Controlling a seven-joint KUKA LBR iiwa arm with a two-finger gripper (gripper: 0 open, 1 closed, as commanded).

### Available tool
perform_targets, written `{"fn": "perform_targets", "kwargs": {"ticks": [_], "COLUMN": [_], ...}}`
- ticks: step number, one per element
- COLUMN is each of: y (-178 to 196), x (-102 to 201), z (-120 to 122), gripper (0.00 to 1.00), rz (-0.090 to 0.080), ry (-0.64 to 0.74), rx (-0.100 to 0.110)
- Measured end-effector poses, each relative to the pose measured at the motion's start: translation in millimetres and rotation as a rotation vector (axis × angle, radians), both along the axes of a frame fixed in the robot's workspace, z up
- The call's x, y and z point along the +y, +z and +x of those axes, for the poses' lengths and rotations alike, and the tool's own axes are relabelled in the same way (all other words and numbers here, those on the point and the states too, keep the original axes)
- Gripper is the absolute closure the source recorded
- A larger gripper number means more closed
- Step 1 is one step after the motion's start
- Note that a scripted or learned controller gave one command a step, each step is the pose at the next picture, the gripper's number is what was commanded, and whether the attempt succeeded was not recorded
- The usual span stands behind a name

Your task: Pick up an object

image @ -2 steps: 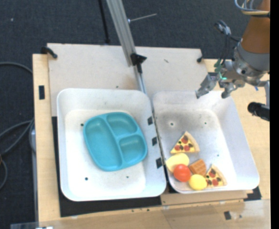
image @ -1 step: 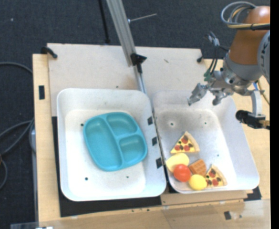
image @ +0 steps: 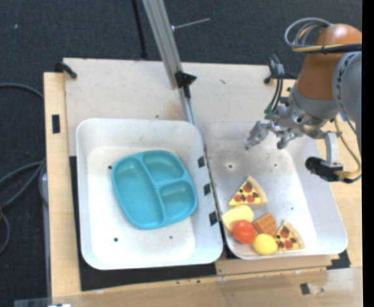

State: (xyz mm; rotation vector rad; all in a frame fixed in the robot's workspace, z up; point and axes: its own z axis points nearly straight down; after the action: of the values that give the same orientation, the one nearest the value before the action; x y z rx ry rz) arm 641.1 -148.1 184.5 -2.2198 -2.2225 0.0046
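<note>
My gripper (image: 268,137) hangs over the far part of the right bin (image: 314,197), its two fingers spread apart with nothing between them. Toy food lies well below it at the bin's near side: a pizza slice (image: 249,192), a second pizza slice (image: 289,236), a red tomato (image: 243,231), a yellow lemon (image: 265,244), a brown cracker-like piece (image: 265,223) and a pale yellow piece (image: 234,215). The gripper touches none of them.
A blue divided plate (image: 153,188) lies in the left bin (image: 97,235). A slanted metal rail (image: 164,37) runs from the top toward the gap between the bins. The arm's orange band (image: 321,62) sits at the upper right.
</note>
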Motion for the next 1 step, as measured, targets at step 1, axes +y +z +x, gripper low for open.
{"fn": "perform_targets", "kwargs": {"ticks": [1], "y": [-51.3], "x": [7.8], "z": [3.8], "gripper": [0.00], "rz": [0.001], "ry": [0.002], "rx": [0.001]}}
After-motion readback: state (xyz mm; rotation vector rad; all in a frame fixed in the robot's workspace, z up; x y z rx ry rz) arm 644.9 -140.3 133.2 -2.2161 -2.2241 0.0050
